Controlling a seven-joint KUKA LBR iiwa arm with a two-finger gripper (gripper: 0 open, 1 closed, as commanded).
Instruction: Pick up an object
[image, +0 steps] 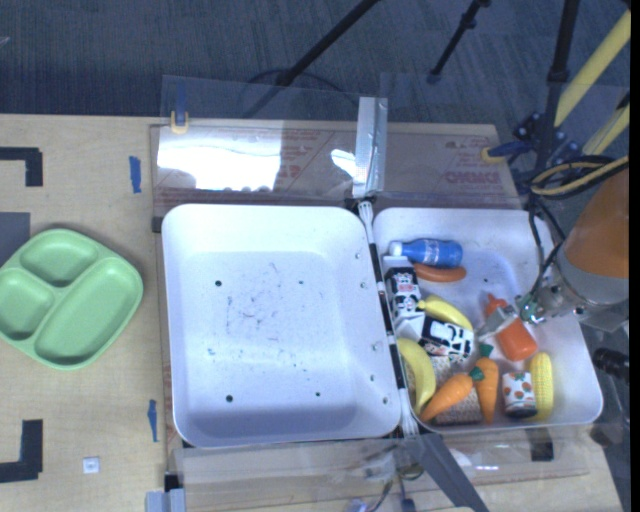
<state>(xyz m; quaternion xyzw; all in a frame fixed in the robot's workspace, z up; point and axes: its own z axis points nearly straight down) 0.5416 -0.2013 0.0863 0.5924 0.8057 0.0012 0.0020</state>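
Arm (600, 255): 1 unit, seen at the right edge of the view. Orange band, broad and rounded, blurred in the frame. Below it a grey collar with a paler grey rim.

Wrist section: small metallic block with dark and light parts, detail too fine to make out.

Claw (505, 322): slim, pale metal tip, partly blurred against the white bin; finger detail cannot be resolved.

Cables: 1 thin black lead running down along the arm's left side towards the wrist. Dark grey housing shows below the collar at the frame's edge.
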